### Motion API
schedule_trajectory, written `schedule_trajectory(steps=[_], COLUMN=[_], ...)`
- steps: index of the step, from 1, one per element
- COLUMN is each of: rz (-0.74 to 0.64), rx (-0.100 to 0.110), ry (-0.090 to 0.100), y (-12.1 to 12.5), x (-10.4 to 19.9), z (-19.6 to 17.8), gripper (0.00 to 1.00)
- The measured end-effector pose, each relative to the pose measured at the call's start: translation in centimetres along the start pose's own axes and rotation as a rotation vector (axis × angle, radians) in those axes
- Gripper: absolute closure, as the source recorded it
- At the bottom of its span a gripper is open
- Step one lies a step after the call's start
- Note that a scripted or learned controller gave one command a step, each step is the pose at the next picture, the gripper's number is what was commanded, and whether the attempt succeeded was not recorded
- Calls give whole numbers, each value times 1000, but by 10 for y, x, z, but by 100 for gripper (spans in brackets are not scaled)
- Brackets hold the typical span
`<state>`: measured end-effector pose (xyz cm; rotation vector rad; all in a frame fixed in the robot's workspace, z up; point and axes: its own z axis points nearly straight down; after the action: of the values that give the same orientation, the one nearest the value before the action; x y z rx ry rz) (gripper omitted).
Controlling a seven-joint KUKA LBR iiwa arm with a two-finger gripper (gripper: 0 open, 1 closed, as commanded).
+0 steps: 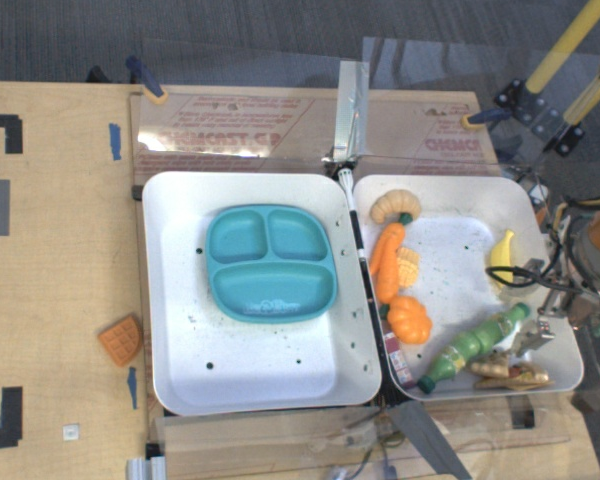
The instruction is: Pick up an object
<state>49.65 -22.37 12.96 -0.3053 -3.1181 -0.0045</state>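
Nearest the camera, in the right bin (450, 393), a green bottle (477, 345) lies beside an orange pumpkin (410, 319). Farther back are a carrot (385, 260) and banana (502, 249). Whether the end effector (552, 308) is clenched cannot be told.

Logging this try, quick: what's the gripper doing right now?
Gripper: cannot be told; it sits low at the right bin's far-right side beside the green bottle.

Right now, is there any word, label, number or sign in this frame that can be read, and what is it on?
Left clear panel behind the bins: reddish print, too blurred to read.
Right clear panel: reddish print, likewise unreadable.
Small white square on the bench: too small to read.
No readable text on the blue plate or toy food.
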Motion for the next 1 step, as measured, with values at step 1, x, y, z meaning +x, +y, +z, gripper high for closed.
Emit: schedule_trajectory(steps=[1], rz=[-63], rx=[3], ry=[-17], y=[29], x=[-63], z=[41], gripper=[0])
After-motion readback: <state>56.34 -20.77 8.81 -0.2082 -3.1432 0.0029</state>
